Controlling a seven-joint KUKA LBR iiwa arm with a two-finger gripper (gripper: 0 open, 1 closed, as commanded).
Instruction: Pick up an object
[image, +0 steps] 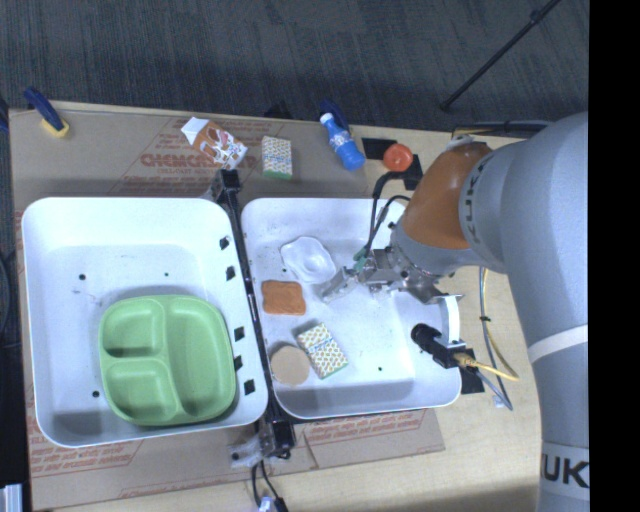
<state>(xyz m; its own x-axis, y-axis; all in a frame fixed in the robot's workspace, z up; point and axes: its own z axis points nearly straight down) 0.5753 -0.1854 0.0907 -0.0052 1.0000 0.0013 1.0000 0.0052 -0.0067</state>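
Objects for picking were all sitting in the right bin: a clear crumpled plastic cup thing near the middle, an orange-brown rectangular block just below-left of it, a small patterned green-and-white packet lower down, and a round tan disc touching that packet's left side. My gripper was down inside that same bin, reaching in from the right, with the tip just beside the lower right edge of the clear cup. Honestly couldn't tell from this angle how far apart the jaws were, or whether I actually had anything pinched. The metal bits blurred together with the cup's plastic.

Over in the left bin there was just a green divided tray, sitting toward the near side. Up on the cardboard behind the bins: a snack wrapper, another little patterned packet, a blue bottle lying tilted, and an orange ball-ish thing. My orange band hung over the right bin's far right corner.
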